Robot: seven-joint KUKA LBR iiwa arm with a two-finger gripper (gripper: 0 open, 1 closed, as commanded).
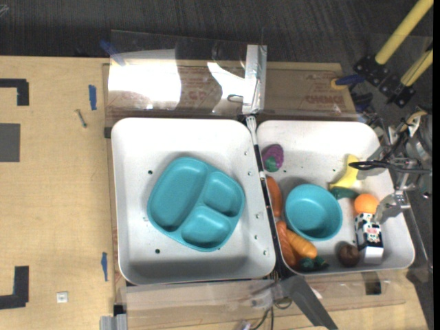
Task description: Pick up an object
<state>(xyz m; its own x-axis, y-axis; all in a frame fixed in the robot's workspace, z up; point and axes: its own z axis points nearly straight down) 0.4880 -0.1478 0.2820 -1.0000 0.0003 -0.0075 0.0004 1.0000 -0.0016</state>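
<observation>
I see the gripper [395, 167] at the right edge of the frame, over the right rim of the right bin [295, 133]. It is a dark and partly blurred shape there, so I cannot tell if it is open or closed, and I see no object in it.

All the small things to pick lie in the right bin, around a teal bowl [313, 212]. A yellow toy [347, 176] and an orange ball [366, 203] are just beside the bowl on its right. Under them stands a black-and-white carton [368, 234], and a brown piece [348, 254] is near it. Two carrots [297, 243] lie along the left wall, and a purple toy [273, 157] is in the upper left corner. The left bin [137, 143] has a teal divided plate [196, 201].

In my judgement the purple toy is the best target, because it lies apart from the others. For this the arm must reach across the bin and come down straight, a little away from the wall. The ball is nearer, but it is crowded by the bowl and the carton, and it can roll away.
</observation>
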